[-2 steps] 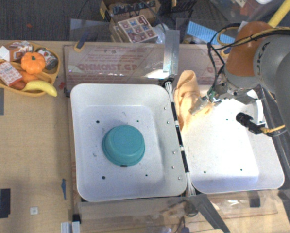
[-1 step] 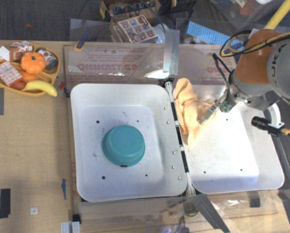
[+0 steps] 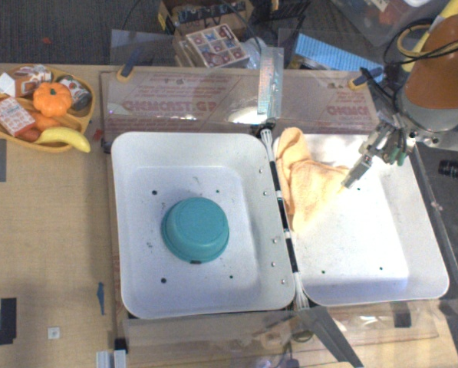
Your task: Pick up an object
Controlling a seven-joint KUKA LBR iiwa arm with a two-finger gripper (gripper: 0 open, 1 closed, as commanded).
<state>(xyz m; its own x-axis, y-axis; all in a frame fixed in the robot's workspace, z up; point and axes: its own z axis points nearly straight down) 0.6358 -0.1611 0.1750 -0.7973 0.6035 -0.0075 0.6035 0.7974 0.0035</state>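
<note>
The gripper (image 3: 357,174) hangs beside the yellow cloth (image 3: 305,184); I cannot tell its opening. It may close on air.

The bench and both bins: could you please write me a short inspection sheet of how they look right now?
Surface: wooden bench bearing a left bin and a right bin, side by side.
Job's things: teal bowl, upside down in the left bin; yellow cloth, crumpled at the right bin's left edge.
Clutter: dish of toy food at the bench's far left corner.
End effector: above the right bin, beside the cloth; nothing seen between its fingers.
Cables: black cables by the arm.
Surroundings: boxes on the floor behind.
</note>
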